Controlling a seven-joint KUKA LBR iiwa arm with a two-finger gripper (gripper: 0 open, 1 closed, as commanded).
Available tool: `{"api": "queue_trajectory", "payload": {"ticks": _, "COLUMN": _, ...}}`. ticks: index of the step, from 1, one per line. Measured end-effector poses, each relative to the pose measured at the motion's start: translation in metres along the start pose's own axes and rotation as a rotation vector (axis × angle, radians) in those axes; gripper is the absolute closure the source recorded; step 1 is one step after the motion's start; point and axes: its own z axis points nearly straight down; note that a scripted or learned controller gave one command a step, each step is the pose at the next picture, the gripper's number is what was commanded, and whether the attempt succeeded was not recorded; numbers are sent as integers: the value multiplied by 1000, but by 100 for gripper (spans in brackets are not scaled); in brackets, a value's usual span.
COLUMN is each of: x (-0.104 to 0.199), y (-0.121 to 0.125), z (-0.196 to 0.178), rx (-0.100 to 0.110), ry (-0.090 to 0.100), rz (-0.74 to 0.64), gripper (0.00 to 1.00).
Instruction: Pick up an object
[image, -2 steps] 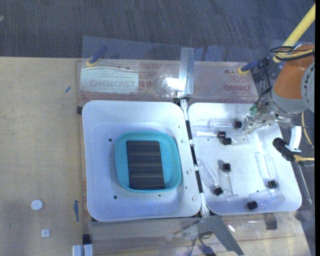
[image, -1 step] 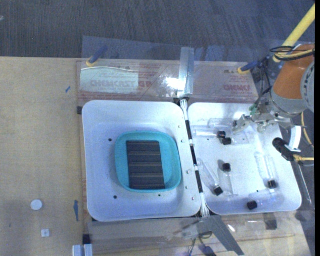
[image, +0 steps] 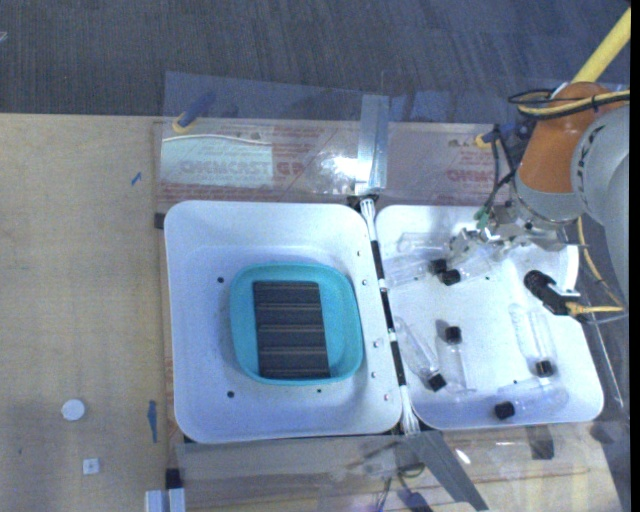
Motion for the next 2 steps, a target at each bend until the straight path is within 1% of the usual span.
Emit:
{"api": "queue_trajectory", "payload": {"ticks": 1, "x": 3, "y": 4, "z": -12, "rx": -14, "ry": 0, "rz": -2, "gripper": 100}}
{"api": "queue_trajectory", "payload": {"ticks": 2, "x": 3, "y": 4, "z": -12, "rx": -14, "ry": 0, "rz": -2, "gripper": 0}}
